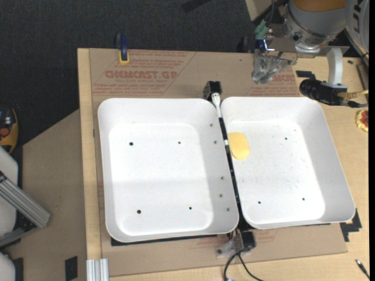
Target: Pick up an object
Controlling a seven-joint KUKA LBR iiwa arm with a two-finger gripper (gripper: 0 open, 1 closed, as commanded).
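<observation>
camera view: we see the arm [316,4] reaching in at top right, orange band showing. the jaws hang over the brown board [176,69] on the desk, just beyond the far rim of the right bin [328,157], toward that bin's far-left corner. they're small and blurred, so we can't tell if the jaws are open or closed, or whether anything sits between them.

task thing: one yellow oval object [239,146] lies flat on the right bin's floor, just beside its left wall, in the far half, well apart from the jaws.

the left bin [111,157] sits alongside, and a black strip [227,157] runs between the two rims. there's a black clip [212,89] at the strip's far end and a cable fitting [241,240] at its near end. a blue-and-yellow clamp [122,47] sits on the board's far edge, left side. fine dark specks are scattered on the right bin's floor.
</observation>
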